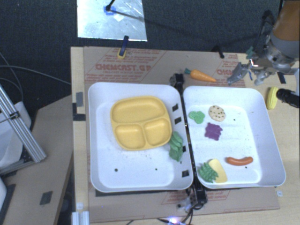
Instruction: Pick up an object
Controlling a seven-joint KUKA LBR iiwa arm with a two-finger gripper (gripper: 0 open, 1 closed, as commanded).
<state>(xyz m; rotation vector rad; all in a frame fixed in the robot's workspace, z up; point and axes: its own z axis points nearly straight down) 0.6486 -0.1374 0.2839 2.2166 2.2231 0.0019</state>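
Observation:
My gripper [248, 76] hangs above the bench just past the far right corner of the right bin [269, 139], open, with nothing between its fingers. The right bin holds a round cookie [216, 112], a green leafy piece [197, 117], a purple piece [213, 131], a red-brown sausage [239, 161], and a yellow piece [218, 168] with a green leafy piece [206, 172] at the near edge. An orange carrot [201, 75] lies outside the bins, left of the gripper.
The left bin [101, 172] holds a yellow divided plate [140, 122] and a green piece [176, 146] against its right wall. A yellow corn-like piece [272, 97] lies on the bench beside the right bin. A silver sheet [111, 13] lies beyond the bench.

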